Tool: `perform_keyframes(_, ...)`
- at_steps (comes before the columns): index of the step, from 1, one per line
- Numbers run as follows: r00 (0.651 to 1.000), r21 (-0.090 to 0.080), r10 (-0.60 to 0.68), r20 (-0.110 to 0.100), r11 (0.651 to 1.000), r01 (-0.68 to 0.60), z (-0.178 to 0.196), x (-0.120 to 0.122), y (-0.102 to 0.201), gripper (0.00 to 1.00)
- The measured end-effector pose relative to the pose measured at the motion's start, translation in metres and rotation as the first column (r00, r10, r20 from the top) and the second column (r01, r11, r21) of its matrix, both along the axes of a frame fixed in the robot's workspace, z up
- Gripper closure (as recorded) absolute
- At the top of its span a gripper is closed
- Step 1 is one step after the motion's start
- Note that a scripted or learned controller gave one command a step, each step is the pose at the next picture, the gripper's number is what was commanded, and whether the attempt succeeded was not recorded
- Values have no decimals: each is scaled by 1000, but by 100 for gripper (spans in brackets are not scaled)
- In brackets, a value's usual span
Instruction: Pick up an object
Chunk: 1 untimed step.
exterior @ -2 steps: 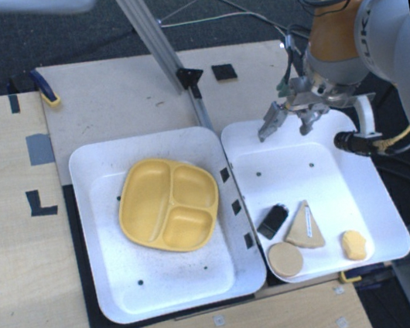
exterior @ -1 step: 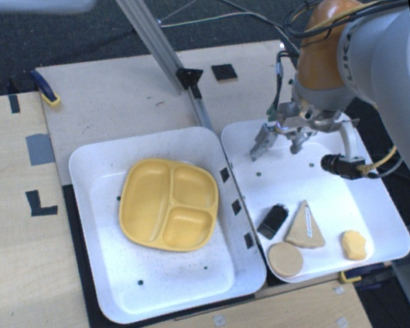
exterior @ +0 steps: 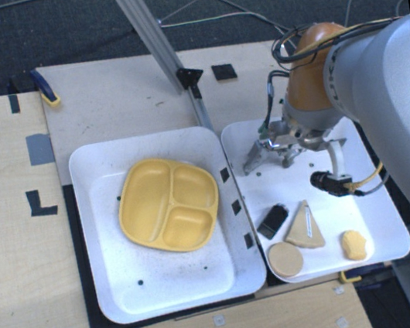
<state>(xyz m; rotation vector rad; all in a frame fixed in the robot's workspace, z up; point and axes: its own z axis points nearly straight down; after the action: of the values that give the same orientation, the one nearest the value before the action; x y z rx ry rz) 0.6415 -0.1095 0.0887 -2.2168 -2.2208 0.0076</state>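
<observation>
The robot's gripper (exterior: 266, 155), fingers spread and holding nothing, hovers over the far left part of the right bin (exterior: 369, 205), while a black block (exterior: 272, 221), wedge (exterior: 305, 226), round disc (exterior: 286, 259) and yellow lump (exterior: 353, 244) lie along its near edge.

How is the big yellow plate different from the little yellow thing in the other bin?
The yellow plate is far larger than the little yellow lump. The plate is flat and split into compartments; the lump is rounded and plain. The plate lies in the left bin, the lump in the right bin. Both are yellow.
</observation>
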Motion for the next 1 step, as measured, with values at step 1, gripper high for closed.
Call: perform_keyframes(1,1000,0,1,3,1000,-1,13,1,1,100)
